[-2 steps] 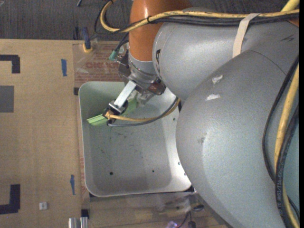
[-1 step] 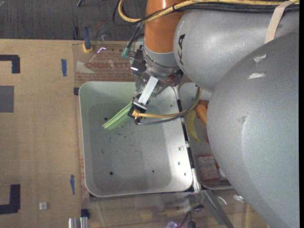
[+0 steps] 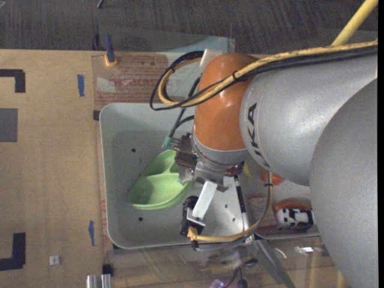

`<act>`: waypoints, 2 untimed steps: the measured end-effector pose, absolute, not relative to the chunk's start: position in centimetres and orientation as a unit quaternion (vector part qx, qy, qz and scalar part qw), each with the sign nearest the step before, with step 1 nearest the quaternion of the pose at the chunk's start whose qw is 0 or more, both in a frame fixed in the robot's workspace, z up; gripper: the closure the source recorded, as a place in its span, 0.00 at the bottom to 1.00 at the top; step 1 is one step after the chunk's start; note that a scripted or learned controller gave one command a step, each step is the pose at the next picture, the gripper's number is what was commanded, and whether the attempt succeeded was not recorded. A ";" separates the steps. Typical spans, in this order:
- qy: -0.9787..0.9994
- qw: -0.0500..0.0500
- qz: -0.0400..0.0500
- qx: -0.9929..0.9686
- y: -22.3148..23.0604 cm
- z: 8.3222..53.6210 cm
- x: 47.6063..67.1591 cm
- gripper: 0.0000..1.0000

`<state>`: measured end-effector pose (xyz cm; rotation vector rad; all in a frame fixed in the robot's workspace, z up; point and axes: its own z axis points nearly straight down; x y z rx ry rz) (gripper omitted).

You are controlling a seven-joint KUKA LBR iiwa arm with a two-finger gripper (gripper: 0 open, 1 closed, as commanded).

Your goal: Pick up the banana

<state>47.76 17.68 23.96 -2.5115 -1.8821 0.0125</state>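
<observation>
My arm's orange band (image 3: pixel 222 110) and grey wrist hang over the left white bin (image 3: pixel 117 131), covering much of its floor. The gripper (image 3: pixel 183 168) points down at the bin's middle, right against the near rim of a light green divided bowl (image 3: pixel 157 185). The bowl lies tilted on the bin floor, just left of the gripper. The wrist hides whatever lies under it.
An orange, white and black object (image 3: pixel 293 215) sits to the right of the wrist, with a small orange thing (image 3: pixel 271 176) above it. A cardboard sheet (image 3: pixel 48 155) with blue tape marks covers the bench left of the bin. Black and yellow cables loop over the bin's far side.
</observation>
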 end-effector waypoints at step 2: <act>-0.581 -0.002 -0.002 -0.814 19.2 9.8 48.8 1.00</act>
